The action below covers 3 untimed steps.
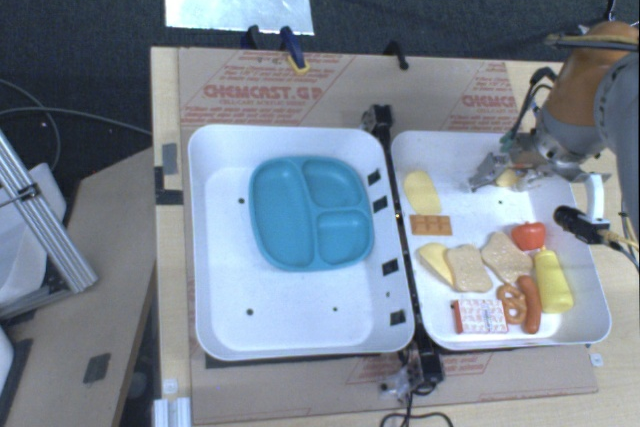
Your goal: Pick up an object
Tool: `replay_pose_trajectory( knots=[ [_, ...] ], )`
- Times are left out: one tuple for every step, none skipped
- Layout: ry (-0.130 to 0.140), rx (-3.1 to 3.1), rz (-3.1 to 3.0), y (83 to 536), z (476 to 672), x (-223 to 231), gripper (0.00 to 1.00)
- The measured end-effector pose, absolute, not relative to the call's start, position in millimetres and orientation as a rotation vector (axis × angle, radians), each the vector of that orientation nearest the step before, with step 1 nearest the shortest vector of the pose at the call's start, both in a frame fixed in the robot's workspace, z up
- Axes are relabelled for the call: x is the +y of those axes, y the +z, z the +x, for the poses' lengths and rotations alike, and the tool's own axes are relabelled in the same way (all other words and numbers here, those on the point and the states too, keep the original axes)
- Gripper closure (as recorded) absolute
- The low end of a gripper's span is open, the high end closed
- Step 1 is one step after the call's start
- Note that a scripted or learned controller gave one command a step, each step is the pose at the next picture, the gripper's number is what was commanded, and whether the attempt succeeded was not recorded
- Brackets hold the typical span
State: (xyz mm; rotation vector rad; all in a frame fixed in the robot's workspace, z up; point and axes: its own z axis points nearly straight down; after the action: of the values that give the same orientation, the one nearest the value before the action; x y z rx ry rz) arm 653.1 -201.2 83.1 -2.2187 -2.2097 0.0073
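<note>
My gripper [506, 175] hangs low over the back of the right bin [600, 320], with the grey arm and its orange band coming in from the right. Its fingers [483, 179] stand spread apart, so it is open. A small pale yellow piece [509, 179] lies between them on the bin floor, and I cannot tell whether they touch it. Toy foods lie in front: a pale yellow oval [421, 187], an orange cracker [431, 224], a cheese wedge [434, 260], two bread slices [466, 267], a red tomato [529, 235], a yellow bottle [553, 281].
A pretzel [511, 296], a sausage [530, 305] and a red-and-white packet [483, 315] sit at the right bin's front. The left bin [215, 315] holds a blue divided plate [308, 213]. A black divider with clips [392, 215] runs between the bins.
</note>
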Motion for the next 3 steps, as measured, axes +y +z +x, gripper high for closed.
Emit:
replay_pose_trajectory(
  knots=[
    [0.009,-2.210,-2.210,83.0,657.5,-204.9,0.00],
    [0.002,-2.218,-2.221,84.2,597.1,-206.8,0.00],
    [0.027,-2.214,-2.209,84.1,666.7,-172.8,0.00]
  ],
)
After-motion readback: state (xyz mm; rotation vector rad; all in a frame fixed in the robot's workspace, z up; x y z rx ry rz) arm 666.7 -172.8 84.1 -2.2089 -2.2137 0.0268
